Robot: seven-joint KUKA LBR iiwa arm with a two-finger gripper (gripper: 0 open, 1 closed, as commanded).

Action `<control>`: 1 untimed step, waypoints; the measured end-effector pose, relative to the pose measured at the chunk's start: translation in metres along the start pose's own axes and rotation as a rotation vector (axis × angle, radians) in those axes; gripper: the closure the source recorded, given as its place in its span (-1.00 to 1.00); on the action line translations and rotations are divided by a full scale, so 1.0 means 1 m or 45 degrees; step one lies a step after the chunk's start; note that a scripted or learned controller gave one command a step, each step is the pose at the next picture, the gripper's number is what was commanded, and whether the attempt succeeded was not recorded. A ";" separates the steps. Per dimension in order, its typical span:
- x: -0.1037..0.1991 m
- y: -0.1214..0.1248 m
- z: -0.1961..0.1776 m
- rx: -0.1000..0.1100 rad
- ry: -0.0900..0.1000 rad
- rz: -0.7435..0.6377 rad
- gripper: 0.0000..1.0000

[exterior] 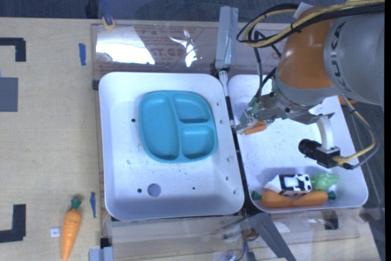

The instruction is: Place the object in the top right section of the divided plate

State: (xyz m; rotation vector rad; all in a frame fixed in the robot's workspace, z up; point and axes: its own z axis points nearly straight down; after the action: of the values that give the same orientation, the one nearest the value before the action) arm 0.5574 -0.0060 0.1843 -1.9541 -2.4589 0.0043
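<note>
A blue divided plate (177, 125) lies in the left white bin (122, 183), with its top right section (190, 108) bare. My gripper (252, 121) hangs over the left edge of the right bin (287, 153), just right of the wall between the bins. It is shut on a small orange object (258, 128), which pokes out between the fingertips. The gripper is a short way right of the plate and level with its middle.
In the near corner of the right bin lie an orange carrot (293, 198), a black-and-white cow toy (296, 182) and a green item (324, 181). Another toy carrot (71, 226) rests on the wooden bench at the lower left. A round grey mark (154, 191) shows in the left bin.
</note>
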 end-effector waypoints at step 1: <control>0.060 -0.014 -0.001 -0.002 0.003 -0.251 1.00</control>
State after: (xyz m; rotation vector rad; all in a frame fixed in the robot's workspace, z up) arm 0.5300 0.0497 0.1850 -1.7016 -2.6381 0.0001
